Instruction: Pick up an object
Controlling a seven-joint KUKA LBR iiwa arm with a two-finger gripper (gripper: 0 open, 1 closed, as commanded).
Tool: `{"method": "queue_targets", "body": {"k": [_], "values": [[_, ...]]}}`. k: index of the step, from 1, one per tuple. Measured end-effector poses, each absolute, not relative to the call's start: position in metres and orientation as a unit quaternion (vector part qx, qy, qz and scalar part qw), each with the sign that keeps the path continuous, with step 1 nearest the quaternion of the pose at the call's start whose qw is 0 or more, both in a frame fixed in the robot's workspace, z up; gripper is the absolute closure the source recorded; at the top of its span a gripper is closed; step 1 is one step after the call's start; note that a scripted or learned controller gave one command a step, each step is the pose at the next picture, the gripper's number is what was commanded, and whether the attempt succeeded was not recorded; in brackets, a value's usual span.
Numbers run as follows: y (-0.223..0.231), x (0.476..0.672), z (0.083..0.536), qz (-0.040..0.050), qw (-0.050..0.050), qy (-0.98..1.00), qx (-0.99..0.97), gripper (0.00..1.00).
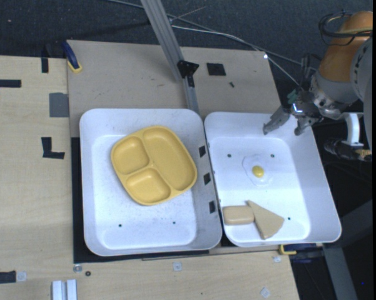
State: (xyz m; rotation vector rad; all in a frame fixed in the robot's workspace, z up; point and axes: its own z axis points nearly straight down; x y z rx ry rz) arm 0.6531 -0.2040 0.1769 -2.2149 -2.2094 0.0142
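Near the front wall of the right bin [313,167] you had a tan wedge [266,219], its long axis running from a tip aimed at that bin's middle out toward the front right corner. Touching its left edge lay a tan block [238,215], lengthwise along the front wall. A fried egg toy [258,171] sat mid-bin. Over the bin's far right corner your gripper [286,124] hung with fingers spread apart, gripping nothing, well apart from the wedge. Beside that bin, a yellow divided plate [153,165] lay in the left bin [91,186].

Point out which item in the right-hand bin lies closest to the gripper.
The fried egg, alone mid-bin. The bread block and wedge lie at the bin's near edge, farther from the gripper.
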Motion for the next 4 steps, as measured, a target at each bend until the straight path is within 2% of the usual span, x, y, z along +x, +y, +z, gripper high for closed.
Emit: {"method": "queue_targets", "body": {"k": [1, 2, 3, 4], "values": [[-0.203, 0.657, 0.187, 0.0006, 0.000, -0.708, -0.707, 0.00], [-0.205, 0.654, 0.123, 0.0021, 0.002, -0.708, -0.707, 0.00], [-0.204, 0.654, 0.083, 0.0009, -0.001, -0.708, -0.706, 0.00], [-0.205, 0.655, 0.097, 0.0004, -0.003, -0.709, -0.706, 1.00]]}}
